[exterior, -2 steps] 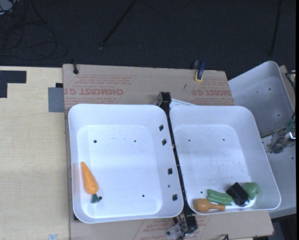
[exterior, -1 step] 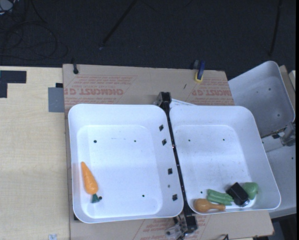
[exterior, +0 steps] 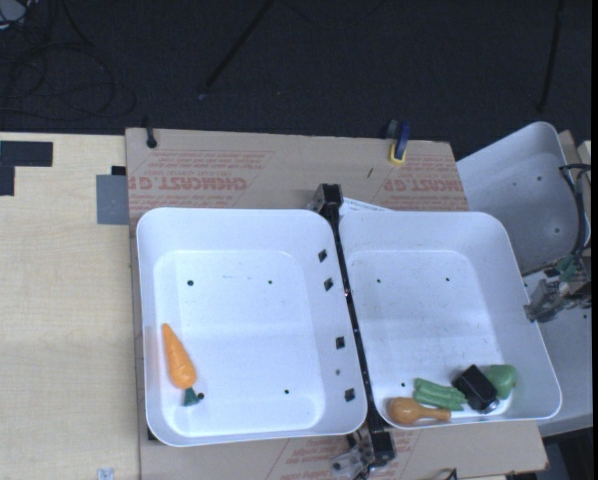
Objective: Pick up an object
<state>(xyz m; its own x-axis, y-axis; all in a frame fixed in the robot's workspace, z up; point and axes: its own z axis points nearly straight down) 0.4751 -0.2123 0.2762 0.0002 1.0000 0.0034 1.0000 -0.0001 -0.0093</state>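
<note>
An orange toy carrot (exterior: 178, 357) with a small green top lies near the front left wall of the left bin (exterior: 229, 230). In the front right corner of the right bin (exterior: 429, 233) several items are huddled together. A green pod (exterior: 438, 394) lies beside a black block (exterior: 476, 388). A rounded green piece (exterior: 502, 376) sits just behind the block, touching it. A yellow-orange gourd shape (exterior: 415, 411) rests against the front wall.
Both bins sit on a cardboard sheet (exterior: 279, 168), joined by a black strip (exterior: 341, 308). A blue and yellow clamp (exterior: 399, 143) holds the sheet's far edge. A grey-white plate (exterior: 519, 183) and some cables (exterior: 559, 293) stand at the right. Wooden bench top (exterior: 49, 318) lies to the left.
</note>
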